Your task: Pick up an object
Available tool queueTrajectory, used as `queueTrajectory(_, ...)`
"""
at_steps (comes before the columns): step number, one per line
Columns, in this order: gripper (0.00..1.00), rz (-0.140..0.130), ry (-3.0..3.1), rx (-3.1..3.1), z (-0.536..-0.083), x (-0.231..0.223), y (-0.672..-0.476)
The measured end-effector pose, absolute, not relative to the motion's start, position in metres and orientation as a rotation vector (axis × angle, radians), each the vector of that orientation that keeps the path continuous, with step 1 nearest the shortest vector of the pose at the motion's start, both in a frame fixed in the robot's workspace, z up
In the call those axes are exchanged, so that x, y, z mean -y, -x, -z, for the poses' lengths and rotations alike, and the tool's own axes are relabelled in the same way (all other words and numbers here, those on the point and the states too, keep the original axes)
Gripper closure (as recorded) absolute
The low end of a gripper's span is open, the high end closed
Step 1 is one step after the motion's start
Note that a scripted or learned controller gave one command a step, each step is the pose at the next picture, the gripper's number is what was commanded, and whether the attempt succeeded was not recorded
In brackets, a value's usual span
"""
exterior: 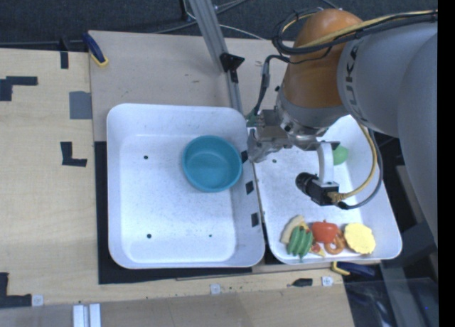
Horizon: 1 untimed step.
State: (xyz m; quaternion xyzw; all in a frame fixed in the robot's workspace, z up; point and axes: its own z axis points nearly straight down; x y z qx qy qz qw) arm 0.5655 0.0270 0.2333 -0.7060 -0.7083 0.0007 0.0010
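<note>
- Gripper point(257, 146) hangs at centre frame over the wall between bins; finger state cannot be told.
- Blue bowl point(212, 163) sits in left bin point(135, 176), just beside it.
- Toy foods point(323, 237) cluster lower right in right bin point(380, 219); green ball point(341, 154) is partly hidden behind the arm.

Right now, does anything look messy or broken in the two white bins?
Nothing looks broken or spilled. The blue bowl sits upright in the left bin. The toy foods are huddled in the near corner of the right bin, and a green thing peeks from behind the arm.
</note>
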Motion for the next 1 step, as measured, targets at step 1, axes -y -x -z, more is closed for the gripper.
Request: queueTrajectory(1, 1.00, -0.002, 2.217, 2.224, -0.2217, -0.0692, -0.5373)
